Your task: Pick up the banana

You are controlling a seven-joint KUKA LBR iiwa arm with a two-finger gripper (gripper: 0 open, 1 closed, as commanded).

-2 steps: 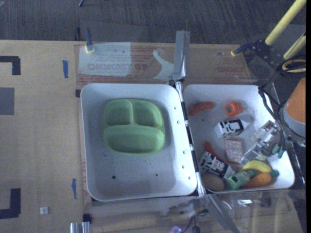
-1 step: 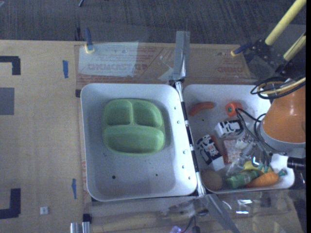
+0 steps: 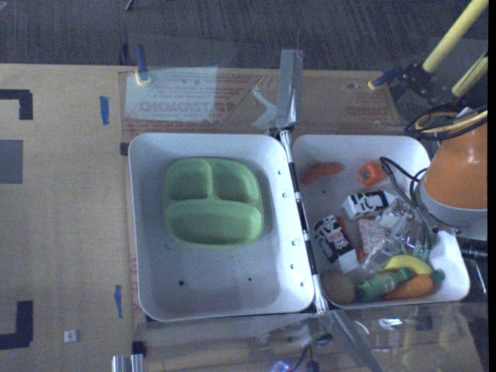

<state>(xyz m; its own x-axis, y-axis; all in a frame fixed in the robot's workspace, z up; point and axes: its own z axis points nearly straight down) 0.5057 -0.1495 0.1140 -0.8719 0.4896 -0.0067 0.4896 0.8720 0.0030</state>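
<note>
banana [image 3: 408,263]: lies in the right bin [image 3: 307,208], near its front right corner, touching a carrot [image 3: 412,287] and a green bottle [image 3: 381,285].
gripper [image 3: 395,235]: hovers just behind the banana over the clutter; whether it is apart or together, i cannot tell.
step: i'd come straight down across the banana's narrow width, clear of the carrot.
risk: crowded neighbours could get pinched too.
left bin [image 3: 147,231]: holds a green divided plate [image 3: 212,201].

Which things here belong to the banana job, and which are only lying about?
Job: banana; gripper above it; right bin.

Lying about: green plate in left bin; carrot; green bottle; kiwi; sausage; two cow-print cartons.
</note>
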